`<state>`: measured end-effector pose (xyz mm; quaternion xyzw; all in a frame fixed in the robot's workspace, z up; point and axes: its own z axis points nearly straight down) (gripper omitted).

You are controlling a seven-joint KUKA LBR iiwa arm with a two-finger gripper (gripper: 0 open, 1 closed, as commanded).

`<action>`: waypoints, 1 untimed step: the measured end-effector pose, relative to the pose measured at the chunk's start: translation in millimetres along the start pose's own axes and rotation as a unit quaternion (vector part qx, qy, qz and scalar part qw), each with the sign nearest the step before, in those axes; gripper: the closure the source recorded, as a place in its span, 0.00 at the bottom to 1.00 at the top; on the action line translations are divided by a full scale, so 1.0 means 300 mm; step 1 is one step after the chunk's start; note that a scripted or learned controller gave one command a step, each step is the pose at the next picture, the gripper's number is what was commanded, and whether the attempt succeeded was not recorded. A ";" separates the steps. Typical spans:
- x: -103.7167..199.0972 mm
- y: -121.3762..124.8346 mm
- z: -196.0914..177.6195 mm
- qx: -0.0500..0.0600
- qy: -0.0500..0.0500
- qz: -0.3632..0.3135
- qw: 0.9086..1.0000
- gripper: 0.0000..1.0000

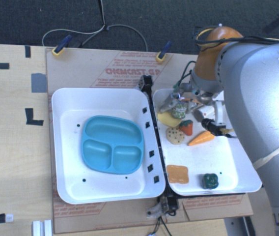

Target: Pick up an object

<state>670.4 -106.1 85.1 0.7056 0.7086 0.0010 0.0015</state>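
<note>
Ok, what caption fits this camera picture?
Gripper down among toy food in the right bin; blue tray in the left.

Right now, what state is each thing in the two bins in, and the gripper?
Blue tray: flat in the left bin, nothing on it.
Carrot: lying in the right bin.
Strawberry: beside the carrot.
Cookie: flat.
Toast: flat.
Green piece: near the front rim.
Gripper: low over the banana, jaws hard to read.

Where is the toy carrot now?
The carrot lies in the right bin, near its right wall, just right of the strawberry and the round cookie.
</note>
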 end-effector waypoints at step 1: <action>-0.005 -0.005 -0.036 0.001 -0.002 0.001 1.000 1.00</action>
